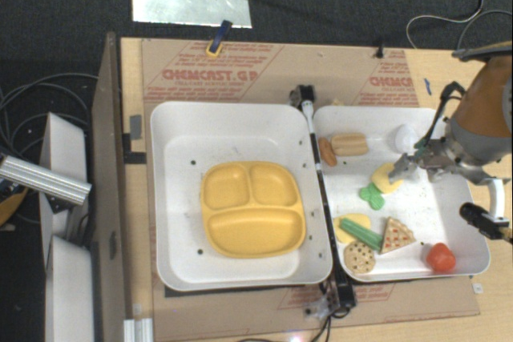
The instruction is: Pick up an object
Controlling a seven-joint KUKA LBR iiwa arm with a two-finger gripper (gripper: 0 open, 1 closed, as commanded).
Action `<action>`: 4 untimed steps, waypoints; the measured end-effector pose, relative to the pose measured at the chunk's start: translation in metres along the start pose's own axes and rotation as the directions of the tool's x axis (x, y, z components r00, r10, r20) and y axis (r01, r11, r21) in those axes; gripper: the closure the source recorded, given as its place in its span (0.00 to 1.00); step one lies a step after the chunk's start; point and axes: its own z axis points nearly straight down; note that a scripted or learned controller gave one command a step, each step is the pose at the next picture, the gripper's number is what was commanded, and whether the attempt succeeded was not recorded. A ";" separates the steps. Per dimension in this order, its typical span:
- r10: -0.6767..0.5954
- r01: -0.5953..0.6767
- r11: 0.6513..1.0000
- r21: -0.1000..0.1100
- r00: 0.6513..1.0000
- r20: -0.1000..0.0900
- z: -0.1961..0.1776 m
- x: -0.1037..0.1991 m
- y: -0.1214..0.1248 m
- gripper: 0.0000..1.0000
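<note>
Gripper parked right over the yellow toy in the right bin

Yellow rounded plastic piece [387, 178], maybe a toy lemon or cheese chunk, looks like the likely target, since the gripper [403, 165] sits right at its upper edge. Can't tell if the tips are spread or pinched, too small and dark, and nothing clearly sits between them, so I wouldn't call it a grab.

Just below the yellow piece sits a small green blob [371, 195]. Further below it: a green pod on a yellow slab [360, 232], a pizza wedge [397, 236], a cookie [360, 257] and a red tomato [440, 256]. Up-left of it, a tan bread roll [349, 144] beside a hot dog [327, 151].

All this clutters the right white bin [457, 272], probably as a picking pool. Well left of the yellow piece, the left white bin [180, 196] holds a yellow divided plate [252, 208], likely the drop-off.
</note>
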 end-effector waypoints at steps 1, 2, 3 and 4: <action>-0.009 0.009 1.000 0.008 1.000 -0.007 0.042 0.070 -0.017 0.00; 0.000 0.000 1.000 -0.001 1.000 0.001 0.027 -0.009 0.020 0.00; -0.007 0.007 1.000 0.004 1.000 -0.005 0.040 0.023 0.018 0.00; -0.001 0.002 1.000 0.008 1.000 -0.005 0.040 0.031 -0.009 0.00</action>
